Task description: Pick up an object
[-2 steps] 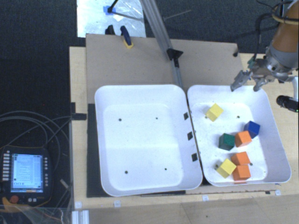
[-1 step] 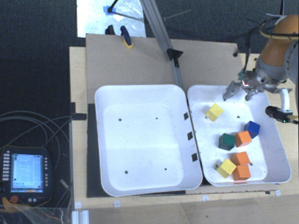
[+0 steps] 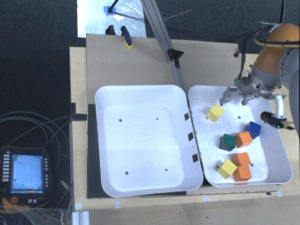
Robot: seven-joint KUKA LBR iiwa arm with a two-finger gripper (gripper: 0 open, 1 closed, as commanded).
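The right bin holds several blocks. A yellow block lies near its upper left. Lower down sit a green block, an orange block and a blue block. Near the front edge are another yellow block and two orange blocks. My gripper hangs over the bin's far end, just up and right of the upper yellow block, fingers spread open with nothing between them.
The left bin stands beside the right one, their rims meeting in the middle. A grey pole slants across the back of the bench. A teach pendant with cables lies off the bench to the left.
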